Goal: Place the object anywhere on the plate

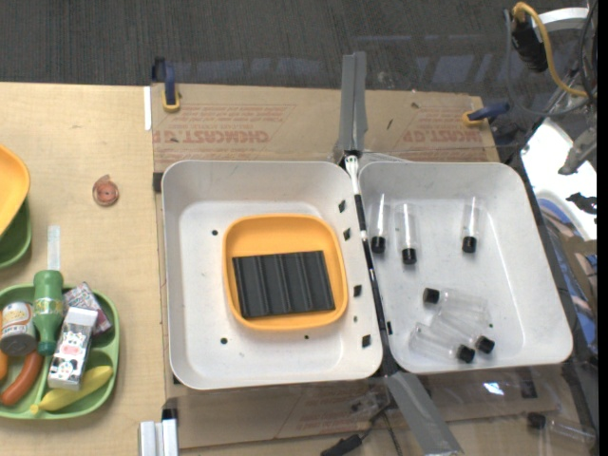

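**Black ridged block sitting on the plate**

We've got the black ridged block (285, 284) lying flat on the orange plate (283, 230), pretty much centred, with plate rim visible all round it. The plate is in the left white bin (190, 283), the one farther from the side the arm reaches in from. The right white bin (513, 255) holds a scatter of clear vials (407, 231) with black caps. As for the gripper, we can't tell whether it's open or closed.

Robot lab: white bins (180, 255) on cardboard-covered bench (247, 131), cables (532, 41)
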Available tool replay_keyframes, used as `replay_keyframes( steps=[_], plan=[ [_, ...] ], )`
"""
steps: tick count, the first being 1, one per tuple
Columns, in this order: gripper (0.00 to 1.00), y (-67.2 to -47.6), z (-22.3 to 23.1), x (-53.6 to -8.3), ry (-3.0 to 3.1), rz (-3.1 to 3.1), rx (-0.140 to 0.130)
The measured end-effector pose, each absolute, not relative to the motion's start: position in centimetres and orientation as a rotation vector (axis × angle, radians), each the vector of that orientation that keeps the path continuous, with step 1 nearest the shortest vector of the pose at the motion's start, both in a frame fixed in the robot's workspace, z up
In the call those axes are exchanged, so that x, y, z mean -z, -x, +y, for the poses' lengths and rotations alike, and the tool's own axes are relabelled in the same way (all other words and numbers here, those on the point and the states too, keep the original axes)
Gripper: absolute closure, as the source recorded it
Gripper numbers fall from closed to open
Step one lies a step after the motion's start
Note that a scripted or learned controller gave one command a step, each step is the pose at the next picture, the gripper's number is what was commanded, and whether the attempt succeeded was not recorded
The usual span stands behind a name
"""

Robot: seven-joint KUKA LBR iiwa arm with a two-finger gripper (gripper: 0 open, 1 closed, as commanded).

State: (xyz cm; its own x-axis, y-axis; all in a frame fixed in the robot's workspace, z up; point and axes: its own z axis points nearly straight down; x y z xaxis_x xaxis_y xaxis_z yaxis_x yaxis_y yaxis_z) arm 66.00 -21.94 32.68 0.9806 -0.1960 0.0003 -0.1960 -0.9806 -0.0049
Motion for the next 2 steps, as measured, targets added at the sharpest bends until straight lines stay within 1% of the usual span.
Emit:
replay_keyframes(
  steps=[1, 2],
  plan=[
    [0.0, -65.08, -21.92, -33.57, 3.121, 0.308, 0.001],
    [0.0, -66.0, -21.96, -33.9, 3.121, 0.31, 0.003]
  ],
)
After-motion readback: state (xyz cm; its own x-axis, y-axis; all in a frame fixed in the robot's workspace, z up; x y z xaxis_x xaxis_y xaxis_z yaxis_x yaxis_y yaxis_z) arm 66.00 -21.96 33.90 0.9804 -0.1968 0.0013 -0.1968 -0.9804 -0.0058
